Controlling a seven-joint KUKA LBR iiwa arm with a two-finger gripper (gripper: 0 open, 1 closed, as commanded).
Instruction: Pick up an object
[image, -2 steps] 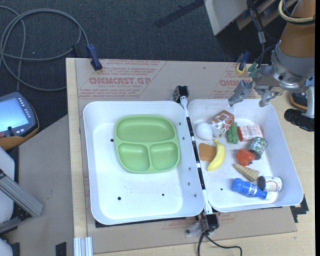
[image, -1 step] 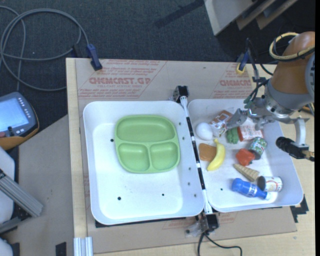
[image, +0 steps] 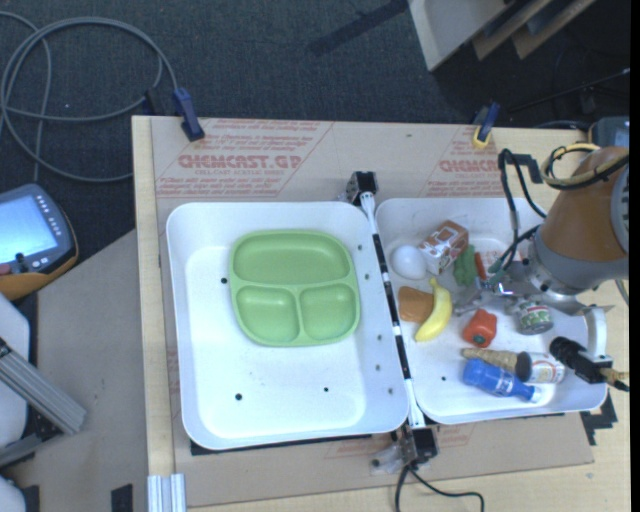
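The right bin (image: 440, 404) holds several small items. A white egg-shaped ball (image: 407, 261) lies beside a brown and white carton (image: 444, 242). A yellow banana (image: 436, 314) leans against an orange wedge (image: 413, 302). A red-orange pepper (image: 480, 327), a blue bottle (image: 496, 380), a tan cone (image: 492, 355), a green vegetable (image: 465, 268) and a small tin (image: 533, 319) lie nearby. My gripper (image: 497, 287) is low in this bin, between the green vegetable and the tin, just above the pepper. Nothing is visibly held.
The left bin (image: 200, 390) carries a green divided plate (image: 294, 286). A black-clipped rail (image: 385, 300) separates the two bins. The arm's grey and orange wrist (image: 580, 235) hangs over the right bin's far right side.
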